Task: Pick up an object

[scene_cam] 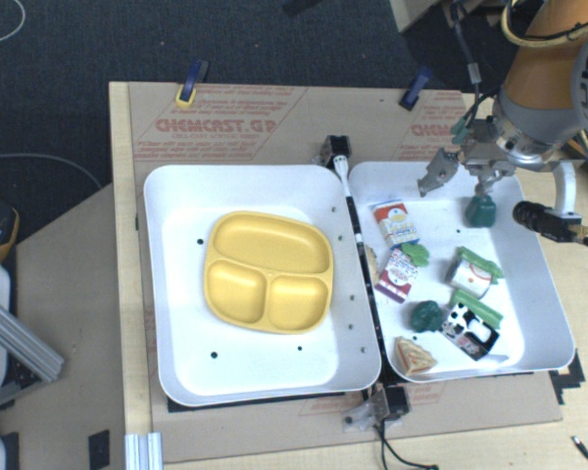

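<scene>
Camera view is showing the gripper [463, 172] hanging over the far end of the right bin [547, 292], its two fingers splayed wide with nothing between them; one finger is reaching toward the bin's bare floor on the left, the other is sitting just above a small dark green object [481, 211] that is lying near the far right of the bin; this piece is looking like the likeliest target, though that is a judgement; the risk is that the open fingers are sitting off to one side of it rather than straddling it, so a straight descent could be pressing a fingertip onto it or nudging it toward the bin wall, and a closing could be catching only air; farther out, the right bin is holding a red-and-white packet [397, 222], a pink-and-white packet [400, 270], a white and green item [473, 273], a round green piece [426, 314], a black and white item [469, 331] and a tan wedge [415, 355], all crowding the near half; the left bin [176, 351] is holding a yellow divided tray [269, 270].
</scene>
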